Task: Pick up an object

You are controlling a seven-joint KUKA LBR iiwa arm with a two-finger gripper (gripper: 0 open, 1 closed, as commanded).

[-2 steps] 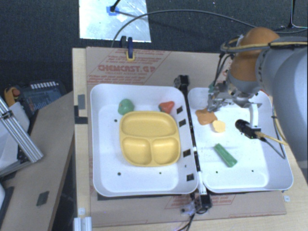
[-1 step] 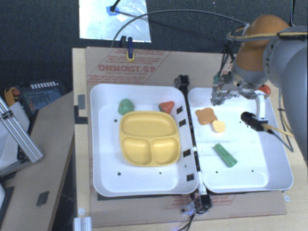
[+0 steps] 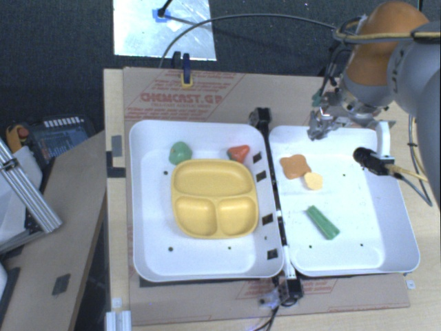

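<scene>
My gripper (image 3: 321, 128) hangs over the far edge of the right bin (image 3: 386, 212), above and to the right of the loose items. In that bin lie a flat orange piece (image 3: 294, 165), a small pale yellow piece (image 3: 313, 181) touching it, and a green stick (image 3: 322, 222) nearer the front. The left bin (image 3: 148, 205) holds a yellow divided tray (image 3: 213, 197), with a green lump (image 3: 180, 152) and a red-orange piece (image 3: 238, 152) behind it. Nothing shows between the gripper's fingers.
A black divider with clips (image 3: 270, 185) runs between the two bins. A black cable fitting (image 3: 371, 161) juts over the right bin's far right side. A foil sheet (image 3: 165, 19) lies beyond the bench, and grey equipment (image 3: 41, 150) stands at the left.
</scene>
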